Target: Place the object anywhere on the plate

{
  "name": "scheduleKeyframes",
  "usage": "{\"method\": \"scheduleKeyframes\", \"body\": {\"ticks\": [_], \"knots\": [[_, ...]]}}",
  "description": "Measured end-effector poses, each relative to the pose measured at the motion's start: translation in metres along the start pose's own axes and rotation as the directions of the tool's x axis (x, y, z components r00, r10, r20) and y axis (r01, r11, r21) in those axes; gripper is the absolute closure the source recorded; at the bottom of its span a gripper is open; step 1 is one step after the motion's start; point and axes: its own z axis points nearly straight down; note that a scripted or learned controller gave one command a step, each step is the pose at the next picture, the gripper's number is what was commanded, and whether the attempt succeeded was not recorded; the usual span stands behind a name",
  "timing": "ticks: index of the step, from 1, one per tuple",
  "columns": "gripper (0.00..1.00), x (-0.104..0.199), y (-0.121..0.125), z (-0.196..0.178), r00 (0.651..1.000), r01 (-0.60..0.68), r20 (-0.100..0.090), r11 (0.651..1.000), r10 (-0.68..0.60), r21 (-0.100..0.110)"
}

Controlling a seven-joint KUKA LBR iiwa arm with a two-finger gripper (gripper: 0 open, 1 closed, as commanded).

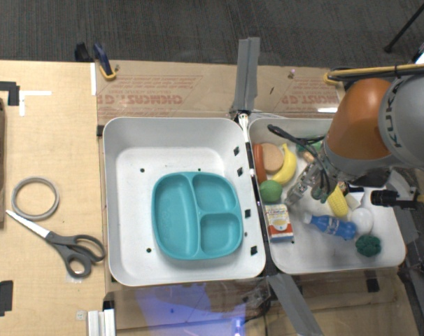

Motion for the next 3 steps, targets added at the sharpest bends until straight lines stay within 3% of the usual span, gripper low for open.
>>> {"method": "scheduleKeyframes", "body": {"ticks": [1, 2, 3], "knots": [[1.00, 0.047, -0.053, -0.024, 0.961, 0.278, -0.002, 0.961, -0.278, -0.001], [1.00, 0.052, -0.070, -0.033, 0.891, 0.455, -0.001, 0.891, -0.455, -0.001], [1.00, -0.005, 0.007, -0.001, 0.839, 0.544, 0.002, 0.839, -0.544, -0.002]]}}
